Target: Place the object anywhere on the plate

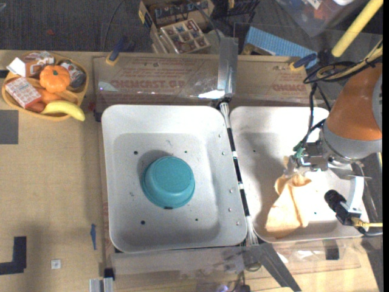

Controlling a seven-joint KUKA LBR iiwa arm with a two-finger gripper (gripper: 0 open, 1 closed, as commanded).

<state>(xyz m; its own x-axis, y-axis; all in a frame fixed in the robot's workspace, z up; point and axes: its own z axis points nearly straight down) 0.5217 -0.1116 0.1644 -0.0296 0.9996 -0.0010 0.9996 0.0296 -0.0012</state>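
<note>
Pinched shut on the soft orange-yellow cloth by its top edge, two-finger gripper, ready for carrying toward round teal plate.

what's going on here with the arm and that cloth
The arm's gripper is down in the right bin, at the top edge of a yellow-orange cloth that looks bunched up and lifted there. The teal plate sits in the left bin, well apart from the cloth, with nothing on it yet.
</note>
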